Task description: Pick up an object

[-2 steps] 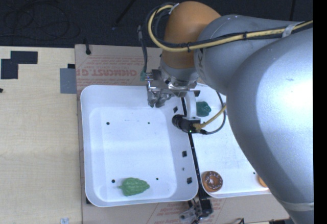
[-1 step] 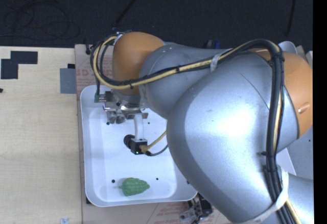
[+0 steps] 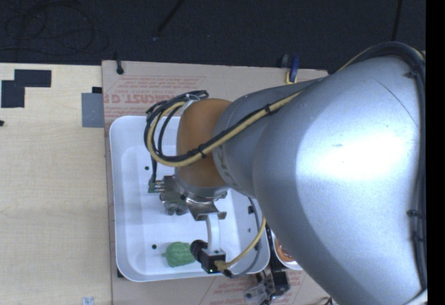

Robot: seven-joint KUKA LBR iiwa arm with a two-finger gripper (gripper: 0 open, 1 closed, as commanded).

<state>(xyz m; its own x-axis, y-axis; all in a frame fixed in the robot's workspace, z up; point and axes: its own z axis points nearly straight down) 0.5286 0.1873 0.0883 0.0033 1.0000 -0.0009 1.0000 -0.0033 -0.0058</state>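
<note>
The grey arm (image 3: 334, 165) swept in from the right and took up most of the frame, its orange band (image 3: 198, 140) sitting over the middle of the left bin (image 3: 125, 158). That white bin lay on a cardboard sheet (image 3: 243, 81) with red print, and the pale wooden bench (image 3: 49, 192) ran off to the left. The gripper (image 3: 182, 205) pointed down into the bin's centre, seen from above, and whether it was open or closed couldn't be told. Nothing showed in its grasp. The green lump (image 3: 179, 254) sat on the bin floor near the lower edge, below the gripper and apart from it. A dark speck (image 3: 154, 248) lay just left of the lump.
</note>
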